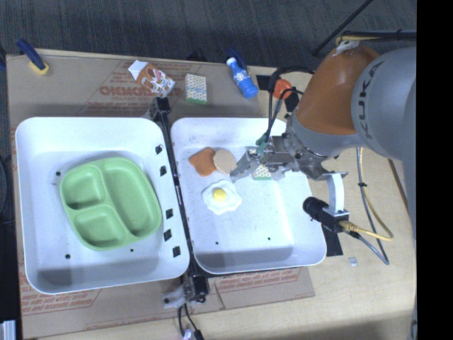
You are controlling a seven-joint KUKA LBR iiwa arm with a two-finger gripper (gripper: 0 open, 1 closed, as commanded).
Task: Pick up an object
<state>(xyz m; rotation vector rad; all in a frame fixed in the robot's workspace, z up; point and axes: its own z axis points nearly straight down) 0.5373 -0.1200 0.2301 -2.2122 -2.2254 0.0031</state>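
My gripper hangs low over the upper middle of the right bin, its fingers spread open. A small green-and-white checked packet lies on the bin floor between them; the fingers do not look closed on it. Just left of the gripper lie a brown round piece and a pale tan round piece, touching each other. A toy fried egg lies below them, near the bin's middle.
The left bin holds a green divided plate. On the cardboard behind the bins lie a blue bottle, a green-and-white packet, a snack wrapper and a blue clip.
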